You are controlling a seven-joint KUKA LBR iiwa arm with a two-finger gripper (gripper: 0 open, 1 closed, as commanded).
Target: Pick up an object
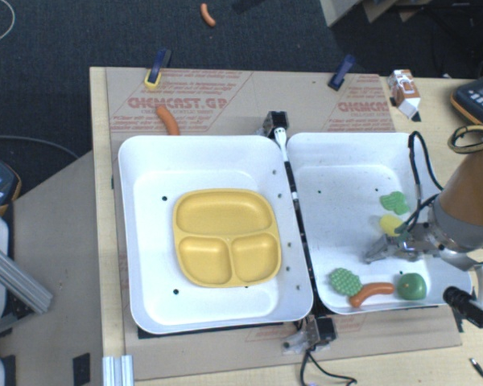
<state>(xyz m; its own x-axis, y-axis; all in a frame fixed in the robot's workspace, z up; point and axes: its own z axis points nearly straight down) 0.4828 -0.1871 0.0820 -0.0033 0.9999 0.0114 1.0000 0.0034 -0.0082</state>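
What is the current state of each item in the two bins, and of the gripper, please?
yellow tray: upright in the left bin, all three compartments bare.
gripper: low in the right bin, beside the yellow piece.
yellow piece: lying on the bin floor.
light green piece: lying loose.
green studded piece: lying near the front wall.
orange sausage: lying flat.
green ball: resting, untouched.

the arm [471,203] comes in from the right edge, its orange band and grey wrist bent low and pointing left. the gripper [384,248] sits at its end, metal fingers [376,253] reaching down and leftward. a black cable loops along the wrist. how far the gripper's tips are spread is unclear.
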